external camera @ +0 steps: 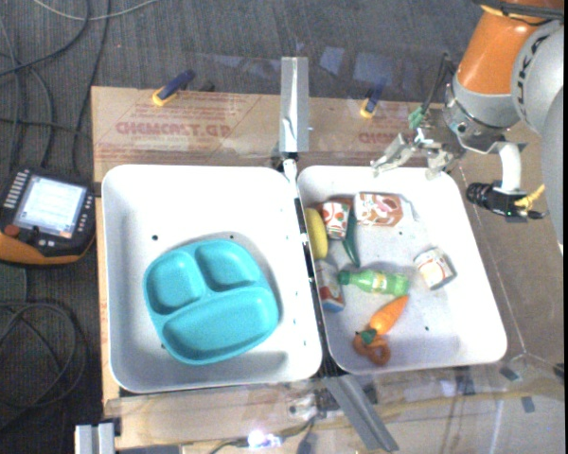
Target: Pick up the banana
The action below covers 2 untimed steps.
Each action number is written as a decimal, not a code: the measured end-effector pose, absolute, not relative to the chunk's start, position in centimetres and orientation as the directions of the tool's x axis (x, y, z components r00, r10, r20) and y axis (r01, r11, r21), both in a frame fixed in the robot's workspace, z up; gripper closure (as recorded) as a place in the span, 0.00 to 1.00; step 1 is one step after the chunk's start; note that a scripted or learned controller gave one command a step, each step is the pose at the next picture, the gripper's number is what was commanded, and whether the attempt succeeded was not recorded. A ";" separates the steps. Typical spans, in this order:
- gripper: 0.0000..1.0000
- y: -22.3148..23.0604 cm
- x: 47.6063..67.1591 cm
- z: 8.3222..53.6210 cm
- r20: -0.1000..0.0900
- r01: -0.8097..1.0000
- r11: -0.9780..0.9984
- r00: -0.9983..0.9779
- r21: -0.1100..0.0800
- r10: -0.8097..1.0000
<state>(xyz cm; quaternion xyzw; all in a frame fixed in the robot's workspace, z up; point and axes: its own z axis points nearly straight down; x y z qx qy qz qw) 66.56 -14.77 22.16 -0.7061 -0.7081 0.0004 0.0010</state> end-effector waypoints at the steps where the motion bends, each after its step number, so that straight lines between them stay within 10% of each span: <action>1: 0.00 -13.1 65.2 19.6 0.000 0.868 0.497 -0.497 0.000 0.868; 2: 0.00 -9.1 66.9 19.5 -0.002 0.647 0.763 -0.763 0.002 0.647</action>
